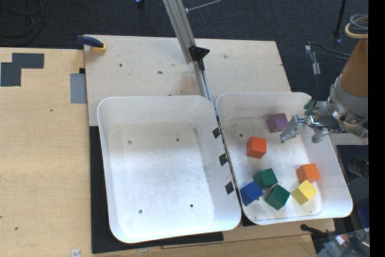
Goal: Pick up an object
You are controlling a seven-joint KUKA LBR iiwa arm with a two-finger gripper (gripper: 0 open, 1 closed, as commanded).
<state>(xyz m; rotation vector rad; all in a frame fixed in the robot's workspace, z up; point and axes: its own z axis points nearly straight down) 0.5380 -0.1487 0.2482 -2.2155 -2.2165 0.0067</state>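
Note:
The right bin (337, 156) holds several blocks. A purple block (277, 122) lies near its back, a red-orange block (257, 147) in the middle, and an orange block (308, 173) with a yellow block (304, 192) toward the front right. Two green blocks (265, 178) (278, 196) and a blue block (251, 192) cluster at the front. My gripper (305, 132) hovers over the bin's right side, just right of the purple block. Its fingers (292, 129) stand open with nothing between them.
The left bin (108, 147) sits beside the right one, with a divider wall (221, 147) between them. A slanted aluminium rail (177, 15) rises behind the bins. A small blue and yellow clamp (91, 42) lies at the bench's back left corner.

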